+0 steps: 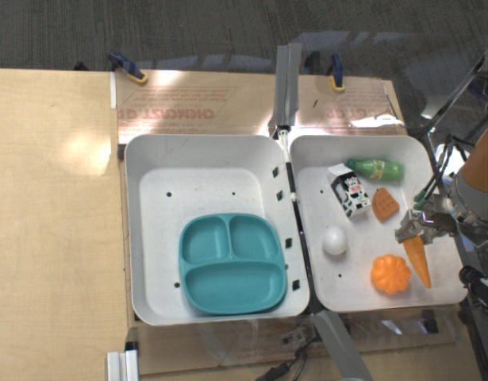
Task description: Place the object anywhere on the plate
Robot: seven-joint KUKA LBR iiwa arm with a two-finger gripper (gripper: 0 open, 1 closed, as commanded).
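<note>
A teal plastic plate with three compartments [232, 263] lies in the left of two shallow white bins [148, 236], toward its front, with nothing resting on it. The right-hand white bin [323, 292] holds the rest: a green bottle lying on its side [376, 168] near the back wall, a small black-and-white carton [351, 193] tilted just below it, a flat orange-brown wedge [385, 205] beside the carton, a white egg-shaped ball [335, 240] near the bin's left side, a small orange toy pumpkin [390, 274] toward the front, and an orange toy carrot [418, 259] pointing its tip at the front right corner. The two-finger gripper [418, 230] of the grey arm hangs at the carrot's broad top end; how wide its pincer stands, and whether it grips the carrot, cannot be told from this angle. Two blue-and-yellow clamps [128, 67] pin cardboard sheets behind the bins.
</note>
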